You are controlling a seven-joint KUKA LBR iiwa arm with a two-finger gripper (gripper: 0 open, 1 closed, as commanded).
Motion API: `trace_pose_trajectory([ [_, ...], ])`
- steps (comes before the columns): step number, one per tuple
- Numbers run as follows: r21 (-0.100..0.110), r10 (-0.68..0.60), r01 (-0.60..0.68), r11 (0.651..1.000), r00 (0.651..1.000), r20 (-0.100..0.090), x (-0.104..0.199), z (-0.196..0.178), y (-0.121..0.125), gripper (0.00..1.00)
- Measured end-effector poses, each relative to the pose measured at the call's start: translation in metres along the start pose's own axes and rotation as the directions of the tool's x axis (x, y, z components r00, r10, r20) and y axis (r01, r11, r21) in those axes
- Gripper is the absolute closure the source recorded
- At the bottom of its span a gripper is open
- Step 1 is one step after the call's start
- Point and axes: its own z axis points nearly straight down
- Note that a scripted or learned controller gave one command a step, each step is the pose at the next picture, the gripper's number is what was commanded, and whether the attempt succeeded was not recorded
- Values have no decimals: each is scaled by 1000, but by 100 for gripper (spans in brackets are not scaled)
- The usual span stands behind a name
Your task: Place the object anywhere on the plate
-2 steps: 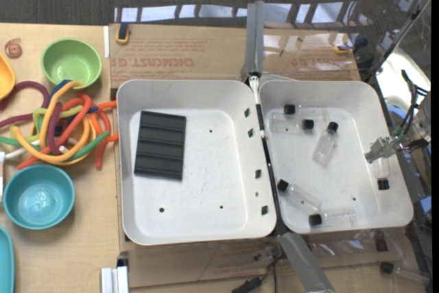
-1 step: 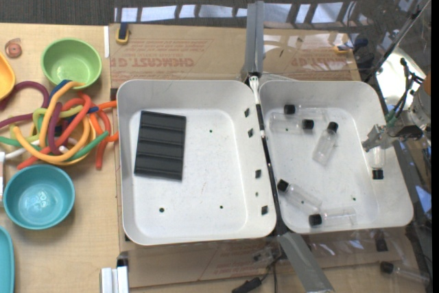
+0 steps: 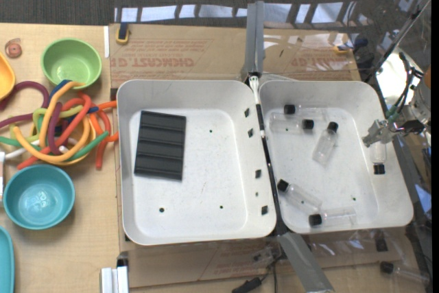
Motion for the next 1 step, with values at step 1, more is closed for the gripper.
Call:
trace_pose_trajectory([
  [1,1,-135,135,991,991,-3,3,7,-18,100],
])
